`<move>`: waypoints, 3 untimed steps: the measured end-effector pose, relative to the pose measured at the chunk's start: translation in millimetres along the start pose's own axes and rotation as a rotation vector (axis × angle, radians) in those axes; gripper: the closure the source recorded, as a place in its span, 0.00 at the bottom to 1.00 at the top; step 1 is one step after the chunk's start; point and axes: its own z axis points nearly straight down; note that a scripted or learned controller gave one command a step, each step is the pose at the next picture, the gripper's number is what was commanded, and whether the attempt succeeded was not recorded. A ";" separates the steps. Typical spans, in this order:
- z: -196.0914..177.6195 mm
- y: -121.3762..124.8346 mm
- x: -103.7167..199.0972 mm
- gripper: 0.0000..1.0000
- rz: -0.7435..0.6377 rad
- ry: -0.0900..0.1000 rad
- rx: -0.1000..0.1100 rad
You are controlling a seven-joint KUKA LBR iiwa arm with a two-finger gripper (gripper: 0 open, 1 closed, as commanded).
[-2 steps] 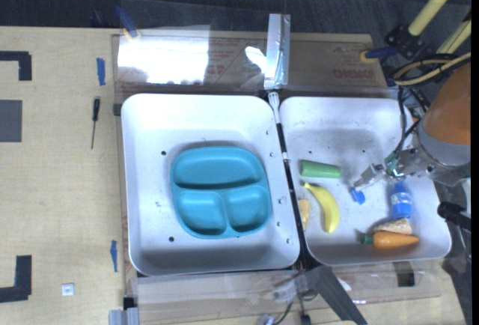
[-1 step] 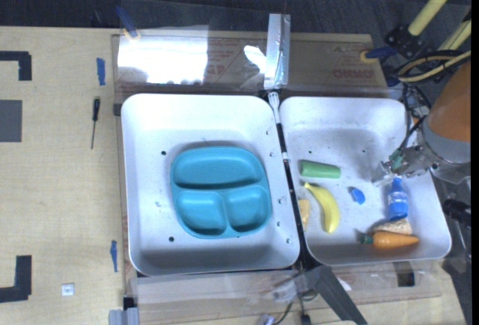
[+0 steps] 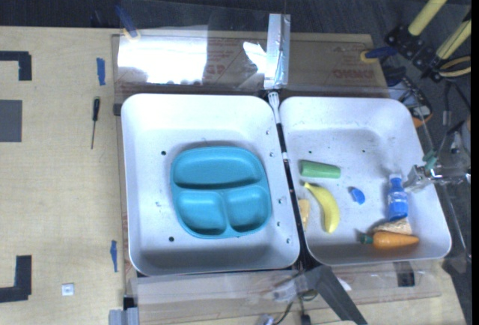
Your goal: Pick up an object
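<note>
Two shallow white bins are seen side by side on the wooden surface (image 3: 52, 189). In the left bin (image 3: 142, 136), a blue divided tray (image 3: 219, 190) with three compartments is lying flat near the centre. In the right bin (image 3: 352, 125), several small objects are gathered toward the near half: a green cylinder (image 3: 319, 169) lying on its side, a yellow banana (image 3: 325, 206) just below it, a small blue piece (image 3: 356, 195) beside the banana, a clear bottle with a blue label (image 3: 397, 200) near the right wall, and an orange carrot (image 3: 391, 240) lying at the near right corner, just beside the bottle's base. A pale object at the bin's left wall, next to the banana, cannot be identified. The tool (image 3: 426, 172) is located at the right bin's right rim, close to the bottle's top; how far it is open cannot be told, and nothing is seen held in it.
</note>
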 end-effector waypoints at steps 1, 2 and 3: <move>-22.4 34.1 22.4 1.00 0.261 0.002 0.002; -32.5 35.0 22.4 1.00 0.259 0.001 0.000; 13.9 17.4 11.0 1.00 0.275 0.004 0.012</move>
